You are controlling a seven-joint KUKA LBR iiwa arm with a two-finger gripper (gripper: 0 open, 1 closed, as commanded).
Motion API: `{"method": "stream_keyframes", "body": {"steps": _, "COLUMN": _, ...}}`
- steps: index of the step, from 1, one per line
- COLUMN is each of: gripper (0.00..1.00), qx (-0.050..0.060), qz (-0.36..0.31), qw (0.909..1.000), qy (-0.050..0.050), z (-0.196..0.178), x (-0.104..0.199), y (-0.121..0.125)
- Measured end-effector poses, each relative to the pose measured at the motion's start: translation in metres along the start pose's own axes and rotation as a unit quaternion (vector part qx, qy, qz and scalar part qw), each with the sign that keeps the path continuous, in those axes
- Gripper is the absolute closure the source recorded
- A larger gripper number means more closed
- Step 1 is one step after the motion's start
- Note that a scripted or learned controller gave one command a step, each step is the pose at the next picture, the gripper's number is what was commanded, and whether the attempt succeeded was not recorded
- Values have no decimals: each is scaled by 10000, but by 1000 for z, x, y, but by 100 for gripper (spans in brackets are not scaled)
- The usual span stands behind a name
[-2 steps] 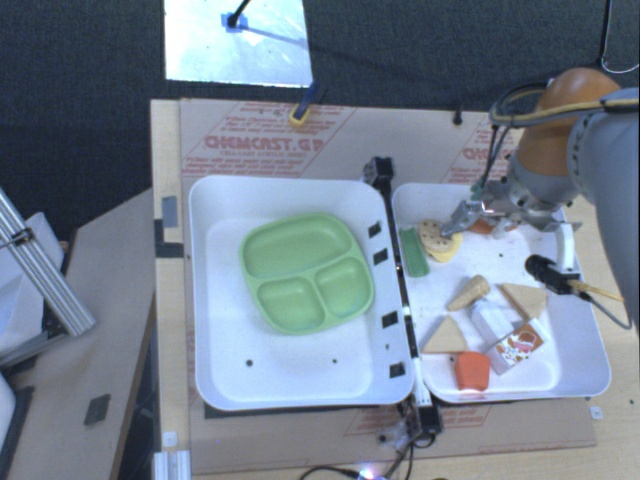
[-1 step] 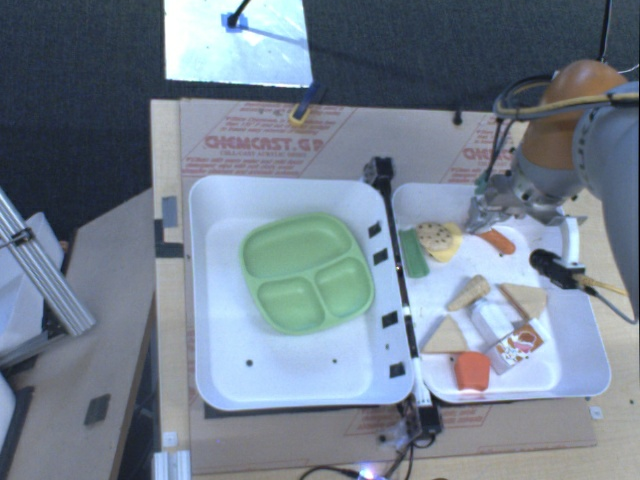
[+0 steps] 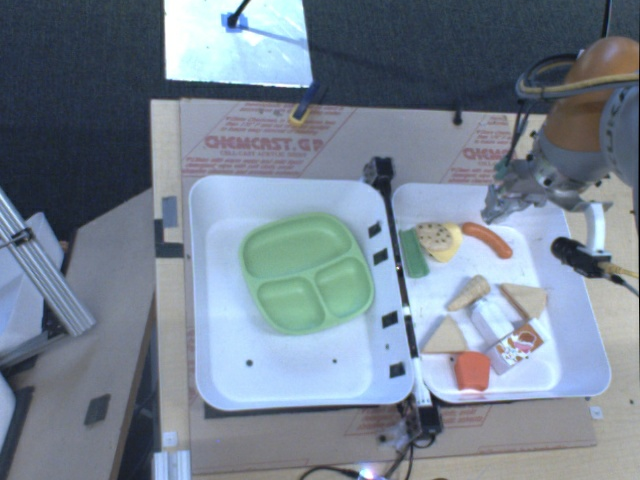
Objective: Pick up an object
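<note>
While the gripper (image 3: 497,211) is hovering, jaws' state unclear, a sausage (image 3: 487,240) is lying just below, awaiting descent.

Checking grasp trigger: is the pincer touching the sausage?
Apart. The camera view shows white bin floor between the pincer and the sausage, which lies flat just below it.

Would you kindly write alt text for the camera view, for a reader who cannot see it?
A grey and orange robot arm's gripper hovers above the back of the right bin, near a toy sausage among toy foods. The left bin holds a green divided plate.
</note>
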State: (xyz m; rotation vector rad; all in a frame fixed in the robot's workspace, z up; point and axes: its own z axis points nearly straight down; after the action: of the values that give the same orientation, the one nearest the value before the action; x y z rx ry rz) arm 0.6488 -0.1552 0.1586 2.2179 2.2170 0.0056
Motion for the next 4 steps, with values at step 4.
{"method": "stream_keyframes", "body": {"steps": 4, "gripper": 100, "qx": 22, "qz": -52, "qw": 10000, "qy": 21, "z": -69, "x": 97, "y": -13}}
